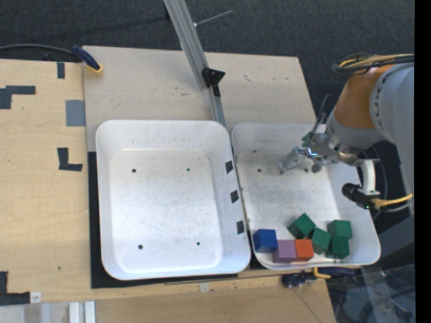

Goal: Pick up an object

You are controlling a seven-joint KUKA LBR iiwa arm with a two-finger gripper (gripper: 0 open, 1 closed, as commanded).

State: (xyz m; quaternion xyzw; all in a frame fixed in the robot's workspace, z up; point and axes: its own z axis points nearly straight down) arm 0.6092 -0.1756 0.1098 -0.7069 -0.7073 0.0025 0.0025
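Observation:
My gripper [300,165] hovers over the upper middle of the right bin [269,132], with the grey arm and its orange band [353,106] coming in from the right. The fingers [287,165] stand spread and open, with nothing between them. Along the bin's near edge lie a blue cube [264,239], a purple cube [287,249] and an orange cube [304,249]. Several green blocks [304,225] cluster at the near right corner. All the blocks lie well below the gripper, apart from it.
The left bin [161,194] sits beside the right one, their rims touching. A slanted metal rail [192,39] runs down from the top to the gap between the bins. Cables [367,197] hang at the arm's right side.

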